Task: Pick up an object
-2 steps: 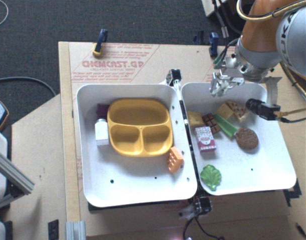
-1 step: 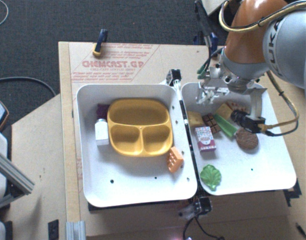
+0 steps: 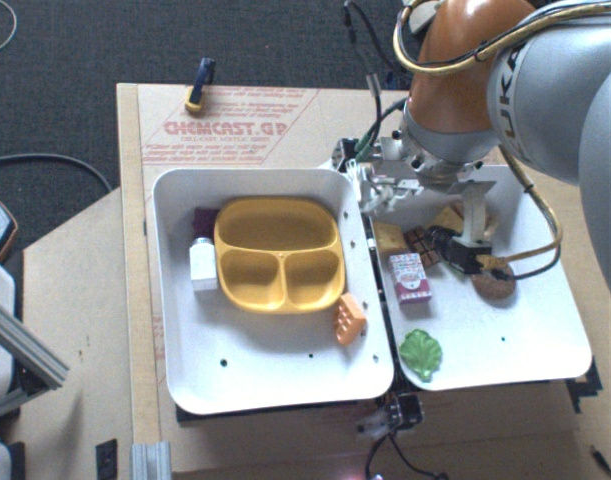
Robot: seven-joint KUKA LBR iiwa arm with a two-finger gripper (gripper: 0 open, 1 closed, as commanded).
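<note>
My gripper (image 3: 378, 192) hangs low over the back left corner of the right bin (image 3: 545, 298), close to the wall between the two bins. The grey wrist and orange band cover most of it. Just in front of it lie a tan flat piece (image 3: 388, 236) and a dark brown bar (image 3: 418, 240). A red and white box (image 3: 410, 277) sits further forward, with a brown round lump (image 3: 495, 285) to its right. At the bin's front left edge rests a green leaf-shaped item (image 3: 421, 354). Nothing shows between the fingers.
The left bin (image 3: 175, 268) holds a yellow divided plate (image 3: 279, 254), a small white bottle (image 3: 203, 264), a dark maroon item (image 3: 205, 218) behind it and an orange block (image 3: 350, 319) by the right wall. A blue and yellow tool (image 3: 199, 85) lies on the board behind the bins.
</note>
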